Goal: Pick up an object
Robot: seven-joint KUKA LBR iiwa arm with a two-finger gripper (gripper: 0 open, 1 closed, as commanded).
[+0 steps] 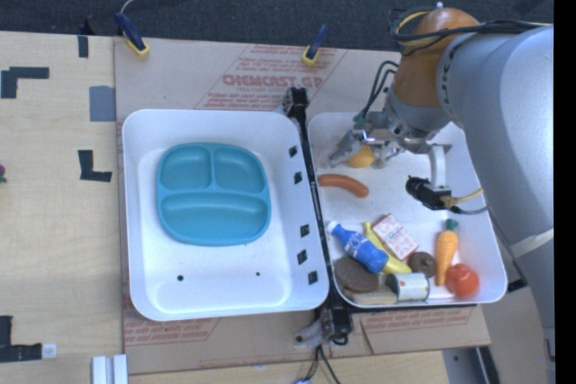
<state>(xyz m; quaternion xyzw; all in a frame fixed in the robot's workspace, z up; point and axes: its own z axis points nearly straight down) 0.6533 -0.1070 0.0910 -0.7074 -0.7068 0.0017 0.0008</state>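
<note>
We can't tell jaw state: gripper (362, 150) sits over a partly hidden yellow object (361, 159), above the sausage (343, 184) in the right bin (477, 184).

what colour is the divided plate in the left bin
Light blue, a plain solid colour; the plate shows clearly in the camera view, lying in the left bin.

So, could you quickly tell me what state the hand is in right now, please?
Hand: down in the right bin, closed around a small yellow toy.
</note>
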